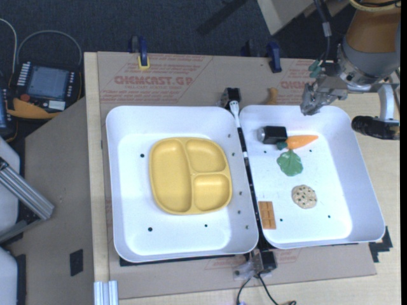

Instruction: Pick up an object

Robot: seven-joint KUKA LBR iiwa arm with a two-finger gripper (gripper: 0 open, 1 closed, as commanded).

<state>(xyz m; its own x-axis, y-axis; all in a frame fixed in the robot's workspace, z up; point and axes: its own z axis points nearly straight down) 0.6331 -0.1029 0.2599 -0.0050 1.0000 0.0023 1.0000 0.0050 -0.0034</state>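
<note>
The right bin (356, 189) holds a black block with a silver end (273, 134), an orange carrot (303, 141), a green leafy piece (290, 162), a round cookie (304, 196) and a small brown wafer (267, 215). My gripper (314, 102) hangs over the far rim of the right bin, above and to the right of the carrot and apart from every object. Nothing shows between its tips.
In the left bin (127, 170) lies a yellow divided plate (189, 173). The two bins meet along a raised middle edge (245, 164). Blue clamps (142, 48) stand at the bench's far edge.
</note>
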